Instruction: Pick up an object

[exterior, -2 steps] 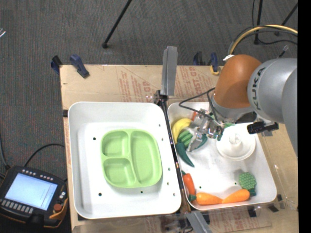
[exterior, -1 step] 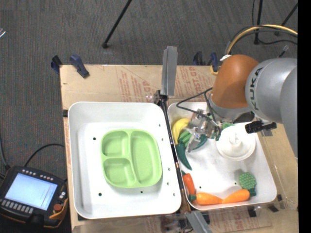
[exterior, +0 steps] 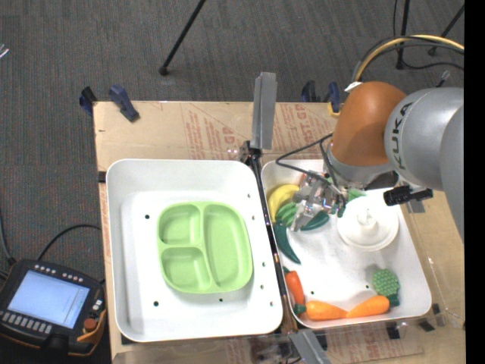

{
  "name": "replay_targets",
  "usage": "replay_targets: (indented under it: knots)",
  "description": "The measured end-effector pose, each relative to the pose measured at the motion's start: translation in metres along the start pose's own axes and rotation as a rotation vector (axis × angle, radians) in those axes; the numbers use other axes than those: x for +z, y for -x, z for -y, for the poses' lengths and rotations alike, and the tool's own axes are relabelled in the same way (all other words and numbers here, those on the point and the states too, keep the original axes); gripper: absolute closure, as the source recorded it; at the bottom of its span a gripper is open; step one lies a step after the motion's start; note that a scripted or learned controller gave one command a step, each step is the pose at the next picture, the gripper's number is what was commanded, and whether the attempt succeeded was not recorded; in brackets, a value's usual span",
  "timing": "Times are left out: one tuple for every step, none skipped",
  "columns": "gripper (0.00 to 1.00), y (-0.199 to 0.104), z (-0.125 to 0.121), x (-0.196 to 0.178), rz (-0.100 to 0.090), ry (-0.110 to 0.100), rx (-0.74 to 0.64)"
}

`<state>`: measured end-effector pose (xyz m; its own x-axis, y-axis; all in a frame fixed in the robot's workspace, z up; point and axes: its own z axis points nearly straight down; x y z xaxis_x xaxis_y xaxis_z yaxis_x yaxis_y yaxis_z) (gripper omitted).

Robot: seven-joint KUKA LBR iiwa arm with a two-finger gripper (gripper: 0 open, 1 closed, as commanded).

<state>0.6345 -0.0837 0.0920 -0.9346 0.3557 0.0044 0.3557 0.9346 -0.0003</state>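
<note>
My gripper [exterior: 313, 205] hangs low over the back left part of the right bin [exterior: 345, 268], under the orange band of the arm. It sits right over a cluster of toy food: a yellow banana [exterior: 279, 198] just to its left and a dark green piece [exterior: 316, 221] directly below it. A long green pepper [exterior: 287, 243] lies a little nearer the front. Whether the gripper touches or holds any of these is hidden by its own body.
A white round dish [exterior: 368, 229] stands right of the gripper. A green knobbly ball [exterior: 385, 282] and three orange carrots [exterior: 333, 309] [exterior: 370, 305] [exterior: 294, 284] lie along the front. The left bin [exterior: 129, 203] holds a green divided plate [exterior: 204, 247].
</note>
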Motion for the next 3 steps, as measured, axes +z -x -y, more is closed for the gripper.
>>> replay_targets:
  knots:
    - [1.00, -0.029, -0.070, -0.099, 0.013, 0.006, -0.082]
    - [1.00, -0.027, -0.062, -0.138, 0.006, 0.001, -0.152]
    - [1.00, -0.063, -0.014, -0.132, 0.000, -0.001, -0.006]
